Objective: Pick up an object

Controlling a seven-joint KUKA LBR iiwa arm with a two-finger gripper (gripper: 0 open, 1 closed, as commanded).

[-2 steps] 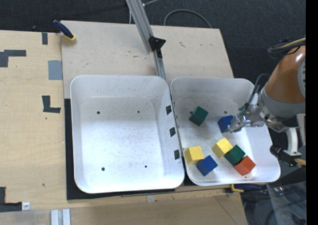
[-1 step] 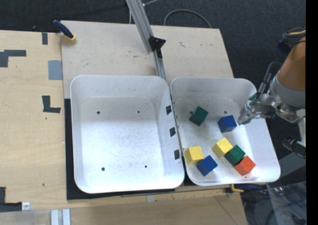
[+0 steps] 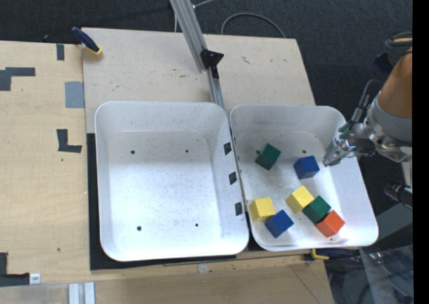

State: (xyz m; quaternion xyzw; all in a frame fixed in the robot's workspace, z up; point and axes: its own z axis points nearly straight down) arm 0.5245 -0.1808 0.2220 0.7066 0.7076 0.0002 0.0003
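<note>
The right bin (image 3: 288, 118) holds several small cubes. A dark green cube (image 3: 268, 156) lies near its middle, and a blue cube (image 3: 306, 166) sits to its right. Toward the front are two yellow cubes (image 3: 262, 208) (image 3: 300, 198), another blue cube (image 3: 279, 223), a green cube (image 3: 316, 208) and an orange cube (image 3: 330, 223). My gripper (image 3: 333, 155) hangs at the bin's right wall, just right of the upper blue cube. Nothing shows between its fingers.
The left bin (image 3: 161, 115) stands beside the right one. A slanted metal rail (image 3: 188, 17) runs from the top down to the bins' shared edge. A blue and yellow clamp (image 3: 87, 40) lies at the bench's far left corner.
</note>
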